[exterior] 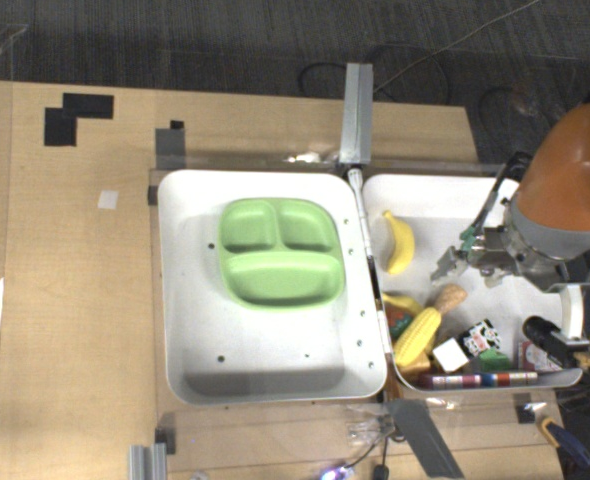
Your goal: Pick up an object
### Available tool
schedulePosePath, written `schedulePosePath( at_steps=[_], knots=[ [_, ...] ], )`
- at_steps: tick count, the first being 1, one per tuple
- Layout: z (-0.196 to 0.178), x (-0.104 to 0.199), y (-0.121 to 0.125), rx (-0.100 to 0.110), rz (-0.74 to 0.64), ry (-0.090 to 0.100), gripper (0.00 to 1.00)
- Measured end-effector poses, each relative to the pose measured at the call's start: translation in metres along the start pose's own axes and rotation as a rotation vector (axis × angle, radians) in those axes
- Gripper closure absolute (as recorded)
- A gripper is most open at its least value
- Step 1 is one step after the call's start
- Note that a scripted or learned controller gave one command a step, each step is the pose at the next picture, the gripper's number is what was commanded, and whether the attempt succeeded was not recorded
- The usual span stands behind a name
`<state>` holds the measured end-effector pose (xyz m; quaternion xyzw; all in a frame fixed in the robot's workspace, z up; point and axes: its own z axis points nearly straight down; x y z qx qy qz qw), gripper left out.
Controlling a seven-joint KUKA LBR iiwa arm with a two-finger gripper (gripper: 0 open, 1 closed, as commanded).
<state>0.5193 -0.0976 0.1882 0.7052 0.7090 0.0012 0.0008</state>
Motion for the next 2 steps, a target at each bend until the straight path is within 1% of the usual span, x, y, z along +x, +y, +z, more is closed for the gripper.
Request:
schedulePosePath(
  at_steps=[1, 2],
  knots=[
    [0.069, -0.022, 0.034, 0.000, -0.049, 0.000, 0.00],
    [0.096, -0.025, -0.013, -0.017, -0.067, -0.003, 0.00]
  ],
)
